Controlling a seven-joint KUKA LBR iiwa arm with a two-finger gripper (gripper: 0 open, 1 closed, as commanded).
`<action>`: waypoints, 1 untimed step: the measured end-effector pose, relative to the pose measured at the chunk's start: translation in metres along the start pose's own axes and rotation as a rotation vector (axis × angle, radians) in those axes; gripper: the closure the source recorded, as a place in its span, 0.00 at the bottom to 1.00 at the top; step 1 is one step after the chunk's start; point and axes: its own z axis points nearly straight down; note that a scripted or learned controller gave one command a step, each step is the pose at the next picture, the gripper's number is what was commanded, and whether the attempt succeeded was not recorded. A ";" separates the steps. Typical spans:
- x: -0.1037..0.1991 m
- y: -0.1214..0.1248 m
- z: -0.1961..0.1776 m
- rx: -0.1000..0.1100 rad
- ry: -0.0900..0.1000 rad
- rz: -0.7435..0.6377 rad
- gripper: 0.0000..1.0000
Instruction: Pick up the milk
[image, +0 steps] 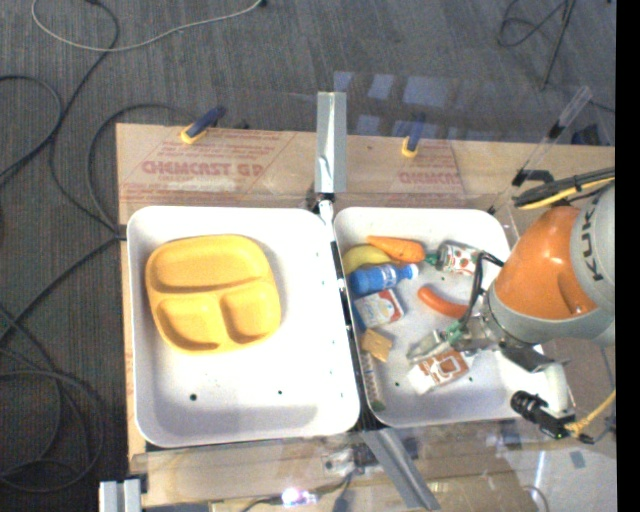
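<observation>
In the right bin (490, 400), a small white carton with red print (443, 368) lies flat near the front; it looks like the milk. My gripper (447, 346) hangs directly over its far edge, touching or nearly touching it, and the arm's orange and grey wrist (545, 285) covers the bin's right side. Two other small cartons are here: a white, red and green one (458, 258) near the back, and a blue and white one (378, 310) by the left wall.
The right bin also holds a carrot (398, 247), a banana (362, 258), a blue bottle (382, 277), a red sausage (440, 300) and a cracker (376, 345). A yellow divided tray (213, 291) sits in the left bin (250, 400).
</observation>
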 end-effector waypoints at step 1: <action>0.001 0.001 -0.009 -0.001 0.004 -0.001 1.00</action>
